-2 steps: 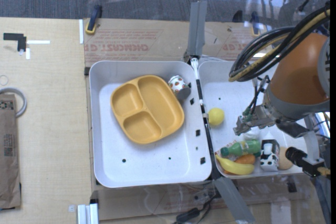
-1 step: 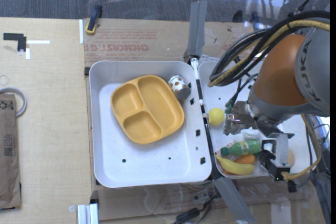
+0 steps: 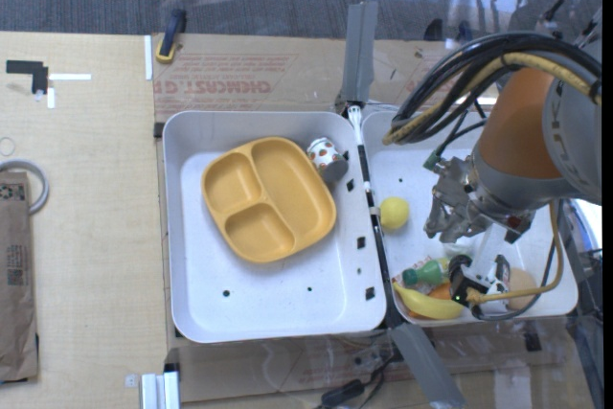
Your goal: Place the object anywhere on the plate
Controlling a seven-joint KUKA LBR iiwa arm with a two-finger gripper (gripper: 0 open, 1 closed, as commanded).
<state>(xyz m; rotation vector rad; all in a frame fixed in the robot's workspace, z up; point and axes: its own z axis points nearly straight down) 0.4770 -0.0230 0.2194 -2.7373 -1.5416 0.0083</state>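
Arm (image 3: 522,129) masks the pincer (image 3: 458,225); open or closed, I cannot tell. Banana (image 3: 431,305), likely the object, and lemon (image 3: 394,213) lie just beside it, plate (image 3: 269,198) well apart; crowding risks a missed or double grab.

Yellow divided plate (image 3: 269,199) in left bin (image 3: 273,306)

Right bin (image 3: 407,170) partly beneath arm (image 3: 517,139) and claw (image 3: 448,220), brown bag (image 3: 14,283) partly beyond the left edge.

Shallow white left bin (image 3: 196,294). Behind it, flat brown cardboard with red print (image 3: 239,81); yellow-handled tool (image 3: 170,40) beyond far-left corner. Brown paper bag (image 3: 14,275) well left.
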